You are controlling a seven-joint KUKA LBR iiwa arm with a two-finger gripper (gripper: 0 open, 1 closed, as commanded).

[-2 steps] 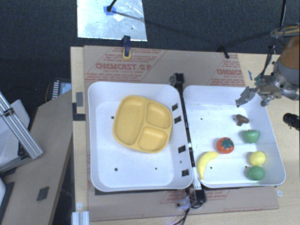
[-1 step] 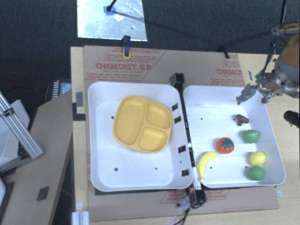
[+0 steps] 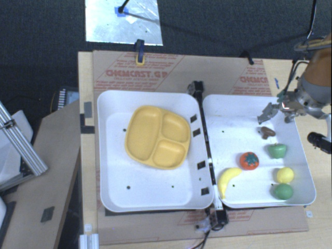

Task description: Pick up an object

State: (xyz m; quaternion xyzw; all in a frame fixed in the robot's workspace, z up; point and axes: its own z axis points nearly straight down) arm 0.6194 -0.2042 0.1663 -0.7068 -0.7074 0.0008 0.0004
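Note:
The right bin holds several small toy foods. They are a brown piece, a green fruit, a red tomato, a yellow banana, a yellow lemon and a green ball. My gripper hangs over the bin's far right part, just above and behind the brown piece. It is open, and nothing sits between its fingers.
The left bin bears a yellow divided plate. A dark ridge with clips runs between the two bins. The arm's orange band rises at the right edge. Cables lie at the front.

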